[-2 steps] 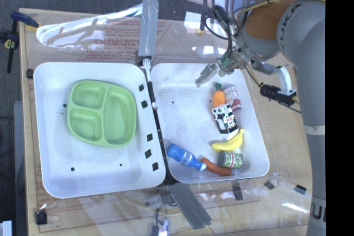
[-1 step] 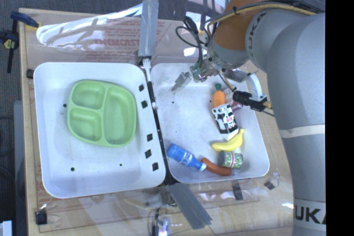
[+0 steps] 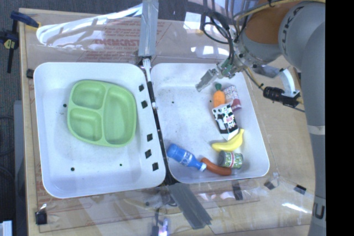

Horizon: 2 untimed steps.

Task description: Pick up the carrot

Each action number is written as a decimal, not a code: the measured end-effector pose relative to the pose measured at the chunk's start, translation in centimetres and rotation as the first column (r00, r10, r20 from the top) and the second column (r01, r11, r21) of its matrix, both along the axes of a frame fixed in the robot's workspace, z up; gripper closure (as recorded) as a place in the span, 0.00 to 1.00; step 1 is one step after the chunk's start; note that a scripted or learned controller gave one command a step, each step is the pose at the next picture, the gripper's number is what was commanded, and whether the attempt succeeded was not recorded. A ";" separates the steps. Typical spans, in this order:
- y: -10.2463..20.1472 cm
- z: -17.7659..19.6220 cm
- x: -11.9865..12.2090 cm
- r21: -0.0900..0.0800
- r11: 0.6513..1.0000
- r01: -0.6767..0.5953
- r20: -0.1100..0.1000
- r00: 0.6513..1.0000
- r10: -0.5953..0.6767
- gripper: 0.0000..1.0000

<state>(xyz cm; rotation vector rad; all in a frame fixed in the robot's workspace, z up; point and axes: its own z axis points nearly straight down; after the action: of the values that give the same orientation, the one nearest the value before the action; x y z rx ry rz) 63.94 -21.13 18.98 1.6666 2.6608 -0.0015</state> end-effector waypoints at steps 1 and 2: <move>0.2 -9.8 -2.5 0.001 0.997 -0.079 -0.002 0.997 0.079 0.00; 0.1 -9.6 1.9 0.000 0.982 -0.187 0.001 0.982 0.187 0.00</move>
<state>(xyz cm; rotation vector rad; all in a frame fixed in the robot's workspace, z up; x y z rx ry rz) 65.80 -21.04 9.40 1.4088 2.8046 -0.0003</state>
